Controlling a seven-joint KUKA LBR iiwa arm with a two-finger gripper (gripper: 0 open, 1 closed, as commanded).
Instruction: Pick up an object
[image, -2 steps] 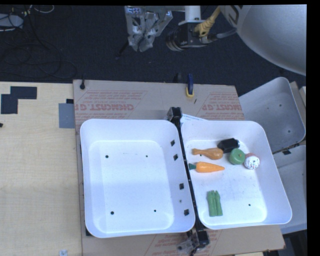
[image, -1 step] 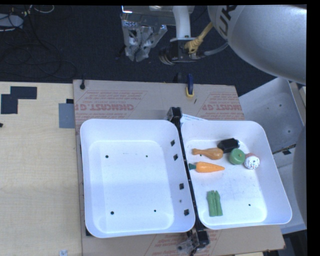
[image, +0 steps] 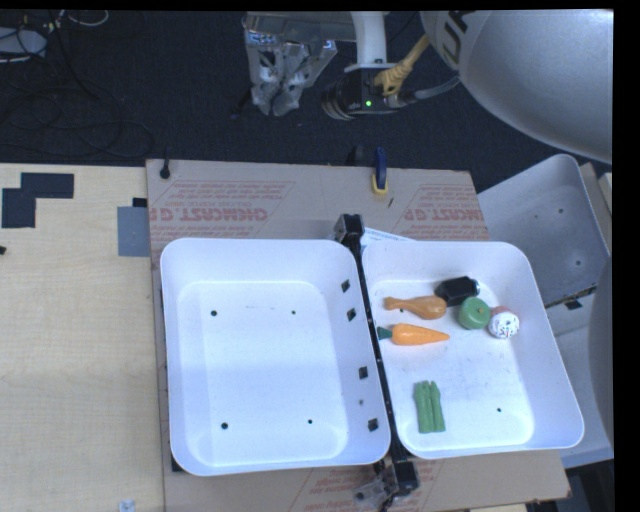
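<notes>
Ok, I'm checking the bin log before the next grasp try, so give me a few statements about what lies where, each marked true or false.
1. The carrot lies in the right bin. True.
2. The green bundle touches the carrot. False: it lies apart, nearer the bin's front.
3. The black object sits in the left bin. False: it is in the right bin, by the green round piece.
4. The drumstick lies just behind the carrot. True.
5. The white ball sits right of the green round piece. True.

Right bin holds carrot, drumstick, black object, green round piece, green stalks; gripper far above.
</notes>
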